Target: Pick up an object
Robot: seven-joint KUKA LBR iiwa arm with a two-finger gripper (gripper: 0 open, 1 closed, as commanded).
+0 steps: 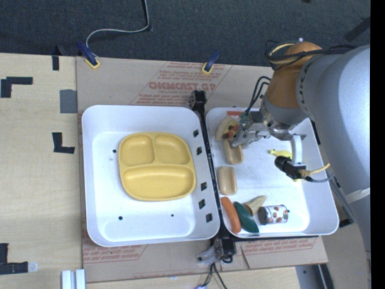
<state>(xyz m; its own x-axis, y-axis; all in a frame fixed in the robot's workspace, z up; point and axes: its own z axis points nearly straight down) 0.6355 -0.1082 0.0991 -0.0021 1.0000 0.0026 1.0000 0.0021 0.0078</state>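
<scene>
My gripper (239, 135) hangs low over the far left corner of the right bin (323, 217). It sits right at a tan, bun-shaped piece (233, 155) with a darker brown and red end under the gripper. The gripper body hides whether that piece is held. Nearer the front along the bin's left wall lie a tan loaf (227, 180), an orange carrot (230, 215), a dark green item (247, 219), a pale wedge (255, 201) and a small spotted can (276, 214).
The left bin (96, 120) holds a yellow divided plate (157, 165). The grey arm with its orange band (290, 80) crosses the right bin's far right side, with a black and yellow cable plug (290, 167) hanging over the bin's middle.
</scene>
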